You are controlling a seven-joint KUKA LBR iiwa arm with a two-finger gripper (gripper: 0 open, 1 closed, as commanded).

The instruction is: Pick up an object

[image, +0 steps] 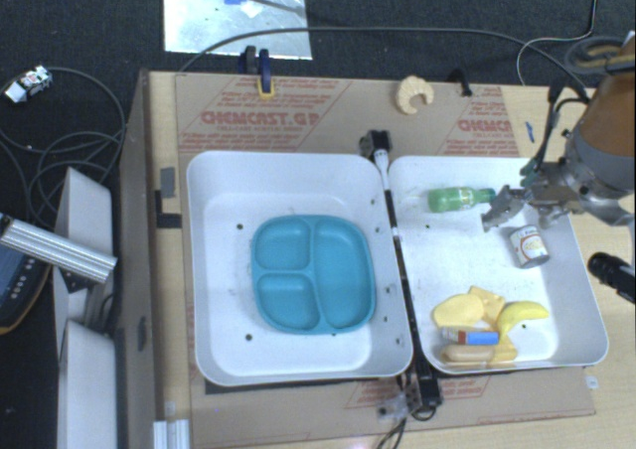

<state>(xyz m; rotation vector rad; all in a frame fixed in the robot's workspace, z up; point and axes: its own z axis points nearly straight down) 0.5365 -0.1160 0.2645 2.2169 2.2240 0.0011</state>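
Two shallow white bins side by side on a printed cardboard sheet point(298, 111). Left bin point(214, 268): a blue divided plate point(313, 272), lying flat at its middle. Right bin point(576, 313): a green bottle point(457, 200) on its side near the far wall, a small grey can with a red-marked label point(529, 244) tipped over toward the right, and a heap of yellow pieces point(487, 318) with a red-and-blue item point(471, 338) among them in the near corner. Above the right bin's far right part, the gripper point(509, 207), just beside the bottle's cap end and just above the can; open or closed, cannot tell at this size, nothing seen grasped. Arm cut off by the right edge. Beyond the bins, a beige lump point(415, 93) on the cardboard, shape hard to make out, and a blue-and-yellow clamp point(262, 70) at the sheet's far edge.
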